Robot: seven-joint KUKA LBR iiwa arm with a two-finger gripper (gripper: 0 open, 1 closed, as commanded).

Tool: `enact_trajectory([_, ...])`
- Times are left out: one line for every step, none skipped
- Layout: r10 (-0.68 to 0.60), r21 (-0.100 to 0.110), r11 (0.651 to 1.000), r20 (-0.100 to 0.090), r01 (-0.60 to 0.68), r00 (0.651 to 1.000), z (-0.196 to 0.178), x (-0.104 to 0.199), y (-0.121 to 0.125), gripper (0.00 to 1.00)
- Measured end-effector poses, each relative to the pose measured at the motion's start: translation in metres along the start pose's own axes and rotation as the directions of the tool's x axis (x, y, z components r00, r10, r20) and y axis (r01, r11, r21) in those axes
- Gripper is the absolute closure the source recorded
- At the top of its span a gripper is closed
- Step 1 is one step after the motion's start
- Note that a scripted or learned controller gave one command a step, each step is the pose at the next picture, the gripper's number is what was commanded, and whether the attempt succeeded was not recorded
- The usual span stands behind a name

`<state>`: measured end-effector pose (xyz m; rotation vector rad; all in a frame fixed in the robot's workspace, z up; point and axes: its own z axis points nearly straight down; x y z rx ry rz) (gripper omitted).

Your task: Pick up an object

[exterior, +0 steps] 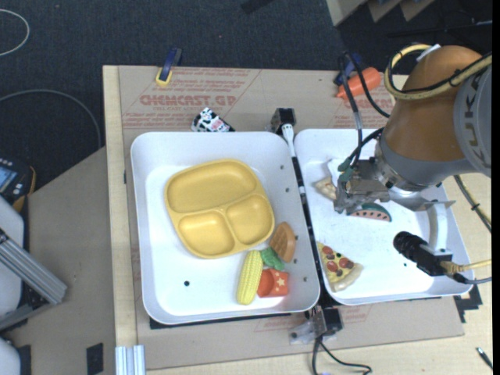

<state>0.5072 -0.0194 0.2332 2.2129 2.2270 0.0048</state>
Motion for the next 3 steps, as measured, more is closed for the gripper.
enact_trajectory([0.002, 0.001, 1.000, 0.000, -0.002, 1.000, 0.009, 0.061, 0.014, 1.00])
enact_trajectory([0.001, 0.000, 1.000, 0.000, -0.001, 1.000, -0.001, 0.101, 0.023, 1.00])
enact_trajectory([0.006, 0.006, 1.000, 0.001, -0.006, 1.000, -0.001, 0.098, 0.017, 1.00])
